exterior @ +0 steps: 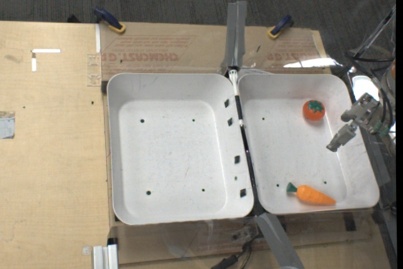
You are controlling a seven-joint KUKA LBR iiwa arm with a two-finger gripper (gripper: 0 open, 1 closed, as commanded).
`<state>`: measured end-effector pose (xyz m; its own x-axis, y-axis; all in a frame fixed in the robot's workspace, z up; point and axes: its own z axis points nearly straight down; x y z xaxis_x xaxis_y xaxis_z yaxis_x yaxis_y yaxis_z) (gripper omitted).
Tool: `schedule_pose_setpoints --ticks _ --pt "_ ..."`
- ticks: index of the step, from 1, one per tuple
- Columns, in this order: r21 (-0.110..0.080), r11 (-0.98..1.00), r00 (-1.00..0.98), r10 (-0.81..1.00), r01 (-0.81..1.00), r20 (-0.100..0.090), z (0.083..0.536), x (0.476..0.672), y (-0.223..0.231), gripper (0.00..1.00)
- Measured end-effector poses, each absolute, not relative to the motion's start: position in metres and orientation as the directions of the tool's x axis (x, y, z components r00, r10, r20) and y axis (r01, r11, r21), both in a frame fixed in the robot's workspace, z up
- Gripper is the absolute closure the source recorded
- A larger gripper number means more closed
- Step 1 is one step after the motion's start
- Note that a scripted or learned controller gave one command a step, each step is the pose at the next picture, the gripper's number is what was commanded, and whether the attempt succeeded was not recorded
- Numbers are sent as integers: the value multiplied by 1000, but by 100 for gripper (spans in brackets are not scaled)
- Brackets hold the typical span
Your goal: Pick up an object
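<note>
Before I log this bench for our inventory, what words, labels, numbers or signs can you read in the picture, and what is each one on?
"CHEMCRITS"-like red print, upside down, on the cardboard sheet behind the left bin: blurred, so the spelling is uncertain.
Fainter red print on the cardboard behind the right bin: too blurred to read.
Toy carrot, toy tomato, both bins: no text seen.

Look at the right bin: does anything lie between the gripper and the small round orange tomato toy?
Nothing visible does. The gripper sits at the right bin's right side, and the small round orange tomato toy lies just left of it across bare white floor. The orange carrot toy lies apart, near the front wall.
</note>
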<state>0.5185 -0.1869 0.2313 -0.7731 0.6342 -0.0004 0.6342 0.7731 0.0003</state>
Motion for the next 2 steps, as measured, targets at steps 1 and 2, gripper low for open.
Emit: schedule_pose_setpoints --ticks 1,2 --pt "0 770 -770 638 638 2 112 477 -123 0" --pt "1 915 -915 403 403 0 92 479 -162 0"
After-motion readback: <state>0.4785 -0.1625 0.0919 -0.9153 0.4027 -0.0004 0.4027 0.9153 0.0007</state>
